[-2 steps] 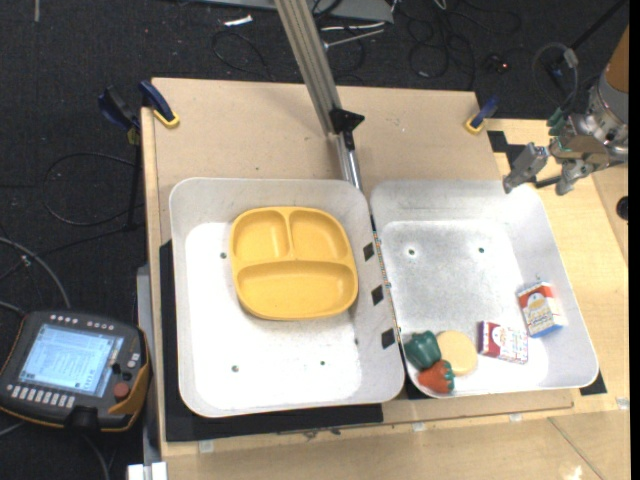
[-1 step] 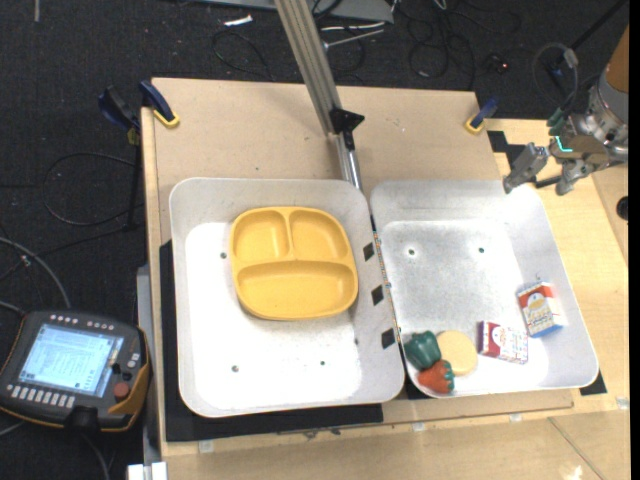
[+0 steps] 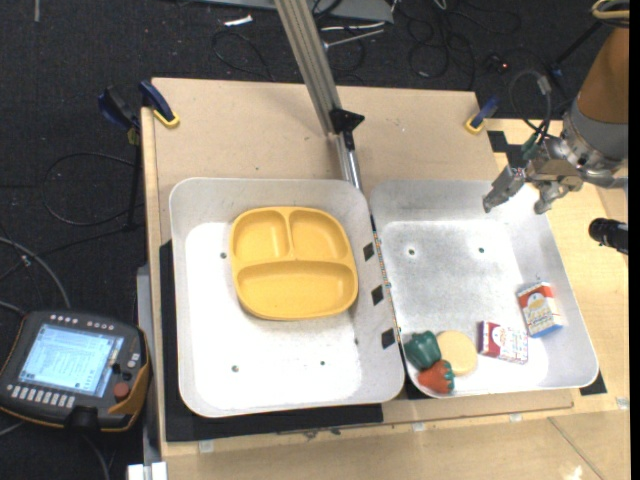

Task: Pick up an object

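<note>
Honestly, the claw [image 3: 524, 194] hangs open and empty over the right bin's [image 3: 455, 258] far corner, so a straight drop misses the carton [image 3: 540, 309] entirely.

The arm [image 3: 603, 98] is a thick, rounded thing, and the part in sight wears a broad orange-tan band with a smooth, slightly glossy skin. Below that band sits a pale grey collar, ringed like a stack of machined discs, and it narrows into a darker grey wrist block. Black cables loop off the wrist on its far side, one curling up in a loose arc. A cream-coloured ring shows at the very top of the orange section. The hand [image 3: 525, 193] is small and metallic, grey with lighter silvery edges, built from angular plates, and ends in two slim fingers [image 3: 497, 196] of dull grey.
</note>
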Controlling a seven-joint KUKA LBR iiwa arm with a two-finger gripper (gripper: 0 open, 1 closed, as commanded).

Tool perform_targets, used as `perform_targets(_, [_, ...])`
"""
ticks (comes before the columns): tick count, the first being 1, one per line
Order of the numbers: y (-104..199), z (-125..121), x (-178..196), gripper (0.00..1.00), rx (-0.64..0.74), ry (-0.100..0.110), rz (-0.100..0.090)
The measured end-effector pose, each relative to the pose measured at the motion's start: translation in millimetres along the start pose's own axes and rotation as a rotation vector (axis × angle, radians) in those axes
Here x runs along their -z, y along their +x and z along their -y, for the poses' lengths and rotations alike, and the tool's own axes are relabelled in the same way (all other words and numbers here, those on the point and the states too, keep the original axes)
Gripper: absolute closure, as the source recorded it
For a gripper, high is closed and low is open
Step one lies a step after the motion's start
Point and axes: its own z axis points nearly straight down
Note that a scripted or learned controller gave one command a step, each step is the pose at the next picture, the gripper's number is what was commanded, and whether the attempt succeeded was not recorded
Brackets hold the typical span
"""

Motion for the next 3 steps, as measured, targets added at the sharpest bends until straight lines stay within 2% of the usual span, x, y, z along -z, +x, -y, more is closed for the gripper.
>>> perform_targets(1, [2,3,-64,0.0,-0.002,0.002,0.0])
perform_targets(2, [1,-7,-116,0.0,0.0,-0.001,0.001])
perform_targets(3, [1,-9,-102,1.0,0.001,-0.008,0.003])
